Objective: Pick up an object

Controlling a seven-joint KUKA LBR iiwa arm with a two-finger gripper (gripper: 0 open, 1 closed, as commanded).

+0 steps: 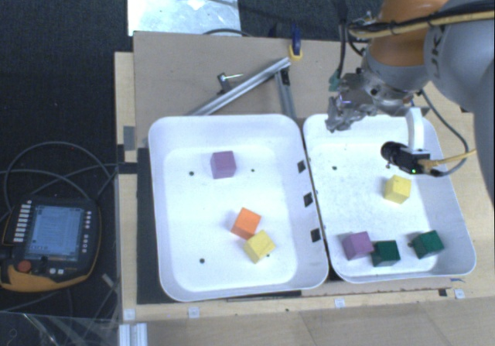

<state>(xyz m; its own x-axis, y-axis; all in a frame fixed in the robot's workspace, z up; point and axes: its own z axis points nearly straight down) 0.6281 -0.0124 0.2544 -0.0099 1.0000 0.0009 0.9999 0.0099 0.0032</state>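
Nearest the camera, along the front of my right bin (464,259), three blocks sit in a row: a purple block (357,244) touching a dark green block (385,252), and a second green block (426,243) a little apart to the right. Further back in that bin lies a lone yellow block (397,189), with bare white floor around it and nothing leaning on it.

In the left bin (166,205) an orange block (246,221) touches another yellow one (259,245) at the front, and a purple cube (223,164) rests alone further back. That makes seven blocks: two yellow, two purple, two green, one orange.

My jaws (340,118) hang over the rear left corner of the right bin, well apart from every block. I cannot tell how far they are parted, and I see nothing between them. A small black fitting (402,155) on my wrist hangs just behind the lone yellow block.

Beyond the bins, a metal bar (240,87) lies slanted on the worktop (178,66). A handheld control pad (50,242) sits off to the left.
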